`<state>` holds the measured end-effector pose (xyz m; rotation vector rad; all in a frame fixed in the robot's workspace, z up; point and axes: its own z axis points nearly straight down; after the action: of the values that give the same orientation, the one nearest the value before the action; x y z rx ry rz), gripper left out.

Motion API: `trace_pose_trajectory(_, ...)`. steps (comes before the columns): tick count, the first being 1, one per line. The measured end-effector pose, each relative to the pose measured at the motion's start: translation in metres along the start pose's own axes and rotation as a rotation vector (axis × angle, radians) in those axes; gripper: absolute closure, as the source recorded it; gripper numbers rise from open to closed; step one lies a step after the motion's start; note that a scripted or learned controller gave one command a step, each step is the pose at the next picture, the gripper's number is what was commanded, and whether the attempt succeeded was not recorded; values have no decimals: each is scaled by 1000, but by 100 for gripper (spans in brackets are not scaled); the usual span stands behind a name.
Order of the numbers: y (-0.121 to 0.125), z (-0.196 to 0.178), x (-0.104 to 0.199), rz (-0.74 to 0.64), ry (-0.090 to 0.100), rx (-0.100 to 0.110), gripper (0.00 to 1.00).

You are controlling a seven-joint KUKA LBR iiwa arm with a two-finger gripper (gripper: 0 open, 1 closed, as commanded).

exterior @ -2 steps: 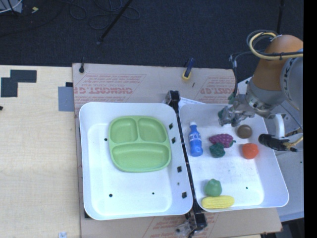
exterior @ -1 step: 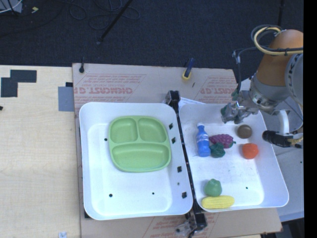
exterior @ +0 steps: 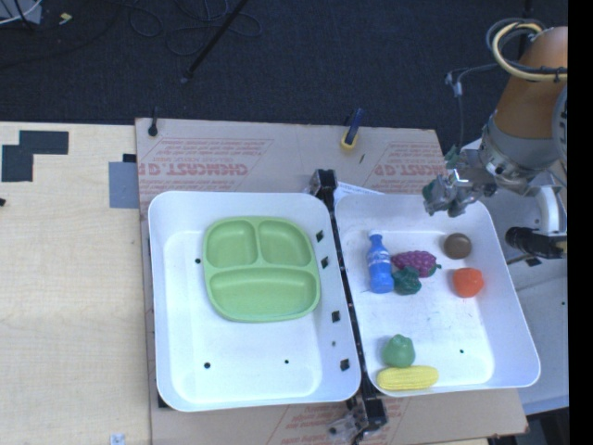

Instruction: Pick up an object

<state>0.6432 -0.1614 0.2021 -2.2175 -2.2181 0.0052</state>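
The right bin (exterior: 505, 336) holds a blue bottle (exterior: 379, 264), a purple grape bunch (exterior: 417, 261), a dark green piece (exterior: 407, 284), a brown ball (exterior: 456, 245), an orange-red ball (exterior: 468, 282), a green pepper (exterior: 399, 350) and a yellow corn cob (exterior: 408, 377). My gripper (exterior: 447, 197) hangs over the bin's far right corner, above and slightly left of the brown ball. Nothing shows between its fingers.
A green divided plate (exterior: 260, 269) lies in the left bin (exterior: 176, 341). A black divider clip strip (exterior: 338, 286) runs between the bins. Cardboard (exterior: 241, 160) lies under both bins, with a blue and yellow clamp (exterior: 351, 130) at its far edge.
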Motion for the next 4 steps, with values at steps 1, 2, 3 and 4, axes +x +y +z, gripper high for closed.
trace_pose_trajectory(1,0,-21,2,-1,-1,-4,100)
trace_pose_trajectory(2,-7,-26,26,3,-2,-3,100)
trace_pose_trajectory(3,-16,-22,69,3,-2,-3,100)
trace_pose_trajectory(4,-15,-28,91,1,-1,-2,100)
